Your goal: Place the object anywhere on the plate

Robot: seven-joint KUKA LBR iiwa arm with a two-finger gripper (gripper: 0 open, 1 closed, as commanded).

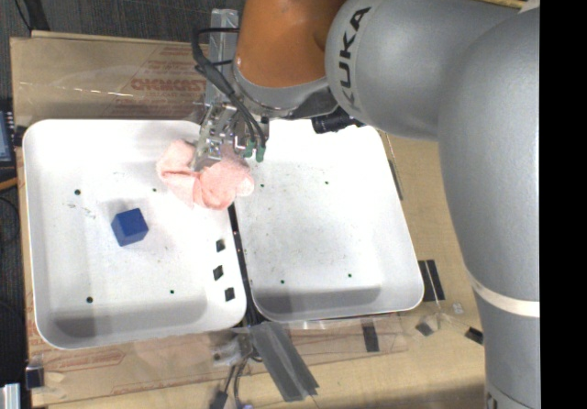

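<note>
Two shallow white plastic bins, the left one (55,215) and the right one (367,215), are flecked with small dark dots. A small solid blue cube (130,226) lies in the left bin beside a soft pale pink crumpled lump (206,178). The big arm (440,68) is matt grey with black lettering and a glossy orange band (280,31). The metal claw (225,139) is silvery with dark cables. The table (101,77) is brown cardboard with faded red print.
</note>
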